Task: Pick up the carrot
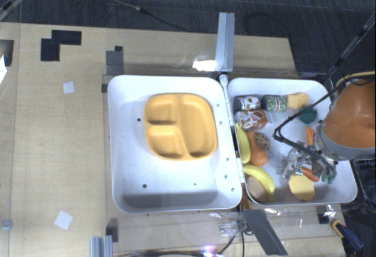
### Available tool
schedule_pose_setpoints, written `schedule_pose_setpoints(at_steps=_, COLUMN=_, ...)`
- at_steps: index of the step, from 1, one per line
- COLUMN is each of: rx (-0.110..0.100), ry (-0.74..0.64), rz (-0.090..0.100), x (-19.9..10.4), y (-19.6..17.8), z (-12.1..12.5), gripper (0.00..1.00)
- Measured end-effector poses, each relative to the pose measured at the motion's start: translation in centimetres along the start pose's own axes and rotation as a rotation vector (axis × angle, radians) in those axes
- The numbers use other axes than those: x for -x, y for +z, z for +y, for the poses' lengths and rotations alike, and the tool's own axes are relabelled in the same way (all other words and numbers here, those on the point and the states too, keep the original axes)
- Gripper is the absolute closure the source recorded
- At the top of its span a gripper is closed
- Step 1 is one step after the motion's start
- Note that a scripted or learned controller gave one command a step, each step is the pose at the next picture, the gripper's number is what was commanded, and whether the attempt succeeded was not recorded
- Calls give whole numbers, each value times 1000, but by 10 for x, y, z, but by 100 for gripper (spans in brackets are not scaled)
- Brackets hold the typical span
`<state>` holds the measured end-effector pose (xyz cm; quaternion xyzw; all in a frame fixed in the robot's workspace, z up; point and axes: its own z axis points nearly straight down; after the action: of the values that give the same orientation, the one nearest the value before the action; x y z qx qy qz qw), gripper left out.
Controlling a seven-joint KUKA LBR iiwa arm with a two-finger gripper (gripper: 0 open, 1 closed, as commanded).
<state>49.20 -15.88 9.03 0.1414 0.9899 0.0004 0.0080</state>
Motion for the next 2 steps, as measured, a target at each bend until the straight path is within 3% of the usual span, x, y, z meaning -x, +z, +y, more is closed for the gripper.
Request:
schedule_pose_setpoints(at_steps=1, rx=-1, ry=1, rz=-5, x=1, y=0, z=-1, gripper=0)
schedule_pose_setpoints(at_steps=2, rx=-2, ry=227, rz=1, x=13, y=1, z=-44, gripper=0)
